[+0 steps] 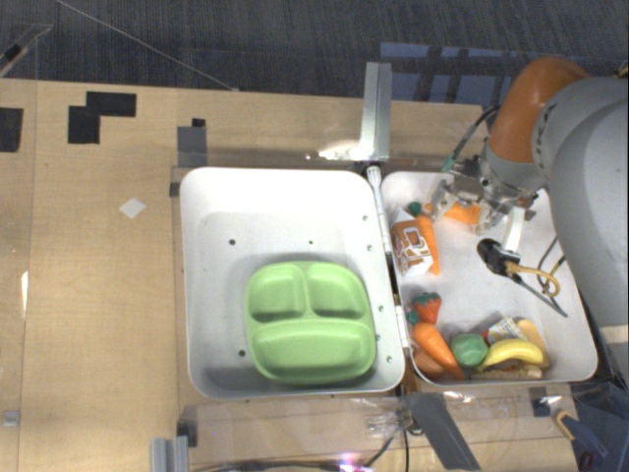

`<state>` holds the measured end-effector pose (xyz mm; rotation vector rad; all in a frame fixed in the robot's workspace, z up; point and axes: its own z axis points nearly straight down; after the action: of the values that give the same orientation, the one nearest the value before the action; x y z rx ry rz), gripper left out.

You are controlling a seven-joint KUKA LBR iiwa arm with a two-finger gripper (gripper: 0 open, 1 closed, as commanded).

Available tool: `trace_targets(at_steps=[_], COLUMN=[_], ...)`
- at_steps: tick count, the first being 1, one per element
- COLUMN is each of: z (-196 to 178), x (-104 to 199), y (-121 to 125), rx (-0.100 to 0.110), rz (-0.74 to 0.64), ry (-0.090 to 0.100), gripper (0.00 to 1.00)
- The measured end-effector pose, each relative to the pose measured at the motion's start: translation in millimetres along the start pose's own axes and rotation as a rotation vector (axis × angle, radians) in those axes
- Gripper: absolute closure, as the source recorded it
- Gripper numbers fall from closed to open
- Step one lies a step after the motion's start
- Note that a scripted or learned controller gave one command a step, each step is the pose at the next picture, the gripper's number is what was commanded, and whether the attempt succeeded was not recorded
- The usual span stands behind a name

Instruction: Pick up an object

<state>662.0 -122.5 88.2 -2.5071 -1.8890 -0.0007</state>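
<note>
My gripper (479, 207) hangs low over the far part of the right bin (580, 337). A small orange piece (459, 215) shows just under its left side; whether it is gripped I cannot tell. To the left of it lie a toy carrot (427, 234) and an orange-and-white box (410, 249) side by side. Along the bin's near edge sit a small red-orange fruit with green leaves (426, 309), a second carrot (433, 346), a green vegetable (469, 349) and a yellow banana (512, 354).
The left bin (211, 214) holds a green divided plate (310, 320) in its near half. A metal divider (385, 254) separates the two bins. The arm's bulky grey body (585, 175) covers the right bin's right side.
</note>
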Motion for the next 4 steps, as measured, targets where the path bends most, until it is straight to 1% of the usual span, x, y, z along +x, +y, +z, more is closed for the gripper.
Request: trace_targets(at_steps=[1,2,3,4], z=[-0.8,-2.2,-4.0,-4.9], x=[22.8,20.8,-1.5,-19.6], y=[-3.9,-50.9,-116.9,-161.1], rx=[0.011,-0.014,-0.021,-0.030], rz=[-0.241,-0.227,-0.398,-0.510], ry=[-0.017,-0.001,-0.002,-0.004], gripper=[0.00,0.00,0.00,0.00])
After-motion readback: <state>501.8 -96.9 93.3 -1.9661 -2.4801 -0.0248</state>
